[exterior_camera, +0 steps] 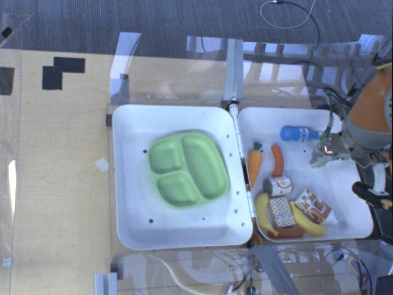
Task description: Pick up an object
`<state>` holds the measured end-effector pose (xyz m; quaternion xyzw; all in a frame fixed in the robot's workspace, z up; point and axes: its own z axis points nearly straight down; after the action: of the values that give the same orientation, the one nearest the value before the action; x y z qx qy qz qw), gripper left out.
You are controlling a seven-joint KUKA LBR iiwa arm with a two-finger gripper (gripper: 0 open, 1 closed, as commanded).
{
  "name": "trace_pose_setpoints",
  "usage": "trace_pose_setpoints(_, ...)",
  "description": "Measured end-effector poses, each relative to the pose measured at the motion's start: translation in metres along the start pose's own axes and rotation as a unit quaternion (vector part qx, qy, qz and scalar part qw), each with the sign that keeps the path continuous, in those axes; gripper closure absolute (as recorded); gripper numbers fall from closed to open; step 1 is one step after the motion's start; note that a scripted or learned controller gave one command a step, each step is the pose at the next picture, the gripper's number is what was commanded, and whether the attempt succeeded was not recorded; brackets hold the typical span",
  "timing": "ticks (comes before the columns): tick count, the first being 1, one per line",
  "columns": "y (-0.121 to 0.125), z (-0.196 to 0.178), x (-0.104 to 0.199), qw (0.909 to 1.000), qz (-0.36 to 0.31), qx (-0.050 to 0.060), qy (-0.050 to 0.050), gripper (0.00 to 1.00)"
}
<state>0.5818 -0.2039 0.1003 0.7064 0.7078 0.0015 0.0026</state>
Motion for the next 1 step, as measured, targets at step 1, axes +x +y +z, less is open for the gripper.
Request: trace_pose_setpoints(1,0.0188,-0.0956,-0.0012,0.9992,-0.040,-0.001,0.000,1.00)
